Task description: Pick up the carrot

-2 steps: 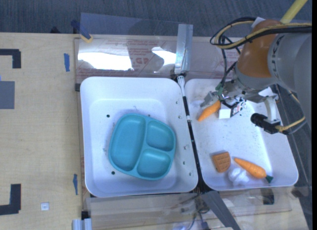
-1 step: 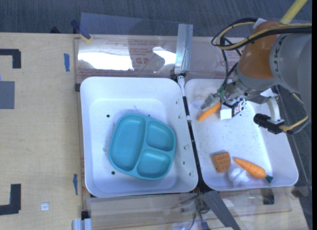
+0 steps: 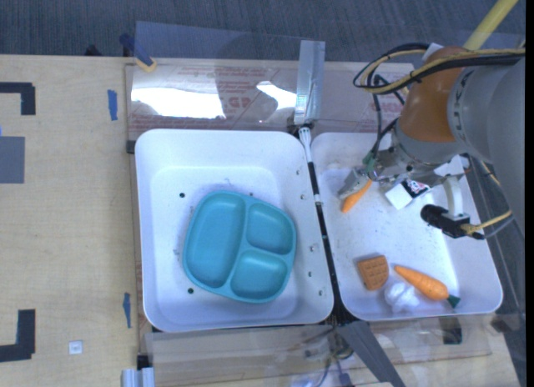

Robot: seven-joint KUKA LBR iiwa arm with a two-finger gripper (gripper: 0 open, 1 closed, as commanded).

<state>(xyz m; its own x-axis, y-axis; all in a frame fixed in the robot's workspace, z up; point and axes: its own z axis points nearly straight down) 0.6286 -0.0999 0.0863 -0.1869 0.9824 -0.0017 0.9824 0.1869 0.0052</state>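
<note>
Right bin, near front corner: carrot, lying flat, green end toward the corner, well apart from the gripper. Just beside the carrot: brown cracker-like square and white crumpled lump, the lump touching or nearly touching the carrot's thick end. At the gripper's tip, close to the divider between bins: small orange piece, tilted; pinched or merely lying beneath, not discernible. Open or closed state of the gripper: impossible to tell, being dark, small and overlapped by wrist hardware. Above it: grey arm with orange band, looped with yellow and black cables, covering the bin's back right corner and cut off at the right. Left bin: blue divided plate, three compartments, set slightly askew.
</note>
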